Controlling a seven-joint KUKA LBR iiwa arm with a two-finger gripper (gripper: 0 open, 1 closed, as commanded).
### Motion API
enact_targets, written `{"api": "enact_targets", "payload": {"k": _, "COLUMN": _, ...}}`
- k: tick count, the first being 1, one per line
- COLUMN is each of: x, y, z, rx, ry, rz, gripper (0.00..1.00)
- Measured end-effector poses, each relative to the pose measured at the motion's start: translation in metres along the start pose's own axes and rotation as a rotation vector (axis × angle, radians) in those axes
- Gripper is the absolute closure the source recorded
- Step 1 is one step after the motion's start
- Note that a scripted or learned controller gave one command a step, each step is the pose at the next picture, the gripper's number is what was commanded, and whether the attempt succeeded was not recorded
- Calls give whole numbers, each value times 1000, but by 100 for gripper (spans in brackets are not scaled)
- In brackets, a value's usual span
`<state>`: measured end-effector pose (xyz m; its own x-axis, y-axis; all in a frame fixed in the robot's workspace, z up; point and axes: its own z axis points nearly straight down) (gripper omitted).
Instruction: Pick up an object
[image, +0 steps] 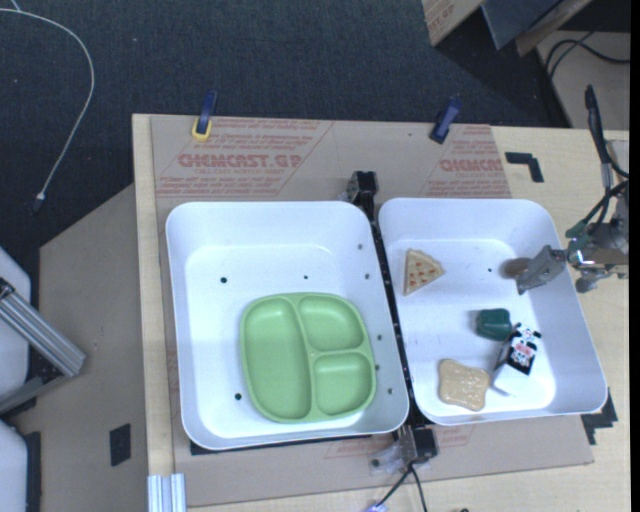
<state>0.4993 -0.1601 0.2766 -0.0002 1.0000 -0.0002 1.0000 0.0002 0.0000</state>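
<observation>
- Two white bins sit side by side on the cardboard-topped bench, and I'll use the right bin (440, 215) as the landmark for everything.
- Just beside it on the left is the left bin (200, 230), with a green divided plate (306, 355) lying flat in its near half.
- Inside the right bin, toward its far left part, lies a pizza slice toy (421, 271), flat on the floor.
- Near the middle-right of the right bin is a dark green block (493, 323), and just beside that, toward the near-right corner, a small black and white cow-patterned thing (518, 354). They look like they touch or nearly do.
- Down by the right bin's near edge there's a tan toast slice (463, 384), close to the cow thing.
- Gripper (530, 270) hangs over the far right side of the right bin, apart from all the objects. Can't tell how the pincer is set, too small and blurry, and I see nothing held in it.
</observation>
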Motion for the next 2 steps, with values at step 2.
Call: {"api": "enact_targets", "payload": {"k": 2, "x": 4, "y": -1, "z": 85, "rx": 3, "ry": 2, "rz": 1, "gripper": 0}}
